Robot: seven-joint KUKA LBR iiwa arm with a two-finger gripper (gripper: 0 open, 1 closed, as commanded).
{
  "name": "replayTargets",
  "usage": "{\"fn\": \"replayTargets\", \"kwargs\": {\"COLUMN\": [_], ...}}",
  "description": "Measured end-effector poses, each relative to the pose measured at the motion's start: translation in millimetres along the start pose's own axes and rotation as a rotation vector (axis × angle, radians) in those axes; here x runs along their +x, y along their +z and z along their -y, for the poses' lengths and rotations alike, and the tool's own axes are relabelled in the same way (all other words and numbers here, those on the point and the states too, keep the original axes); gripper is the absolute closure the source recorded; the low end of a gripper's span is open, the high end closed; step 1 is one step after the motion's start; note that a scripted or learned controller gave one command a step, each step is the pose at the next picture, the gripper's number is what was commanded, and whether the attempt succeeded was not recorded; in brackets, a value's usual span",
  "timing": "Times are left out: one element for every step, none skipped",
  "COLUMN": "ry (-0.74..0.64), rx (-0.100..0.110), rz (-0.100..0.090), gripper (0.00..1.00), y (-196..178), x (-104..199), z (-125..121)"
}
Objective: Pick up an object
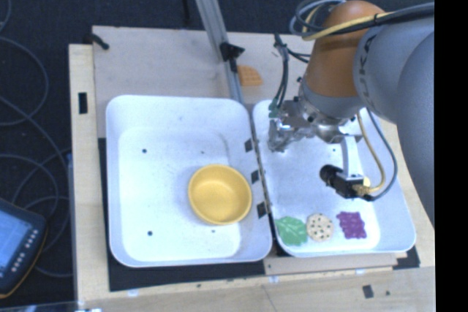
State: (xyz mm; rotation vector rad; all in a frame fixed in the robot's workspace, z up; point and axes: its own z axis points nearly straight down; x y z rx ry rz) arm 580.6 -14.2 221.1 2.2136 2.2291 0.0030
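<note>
My gripper (281,139) hangs over the far left part of the right bin (387,230), close to the divide between the two bins. Nothing shows between its fingers. Along the right bin's near edge lie three small objects in a row: a green piece (292,230), a round speckled cookie (319,227) and a purple piece (352,224). A yellow bowl (219,193) stands upright in the left bin (146,157), near its right wall. The gripper is well above and behind the three small objects.
A slanted metal pole (208,11) rises from behind the bins. A small orange object (248,76) lies on the bench behind the bins. A black cable fitting (338,181) hangs from the arm over the right bin. A screen (14,245) sits at the lower left.
</note>
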Motion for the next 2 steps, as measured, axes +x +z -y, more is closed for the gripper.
{"fn": "replayTargets", "kwargs": {"ry": [-0.002,0.000], "rx": [0.000,0.000], "rz": [-0.001,-0.001], "gripper": [1.00,1.00], "y": [1,2], "x": [56,97], "z": [-19,-45]}}
